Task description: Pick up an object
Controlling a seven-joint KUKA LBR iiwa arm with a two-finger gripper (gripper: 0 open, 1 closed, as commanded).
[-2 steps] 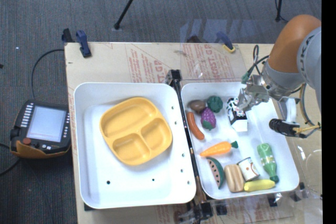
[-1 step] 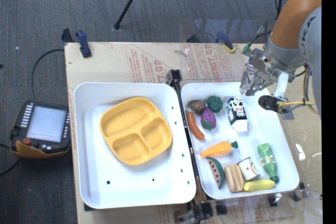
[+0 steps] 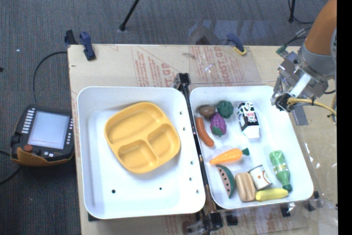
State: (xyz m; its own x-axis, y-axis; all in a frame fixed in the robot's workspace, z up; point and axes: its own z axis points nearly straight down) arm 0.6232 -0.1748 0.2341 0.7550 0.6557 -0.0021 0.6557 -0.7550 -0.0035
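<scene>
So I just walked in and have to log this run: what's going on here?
A grey robot arm with an orange band reaches in from the right. Its gripper is over the far right rim of the right white bin, with no object visibly in it. That bin holds toy food, including a cow-patterned milk carton, an orange carrot and a green bottle. The left white bin holds a yellow divided plate.

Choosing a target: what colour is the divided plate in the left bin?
The plate is yellow, seen in the camera view.
</scene>
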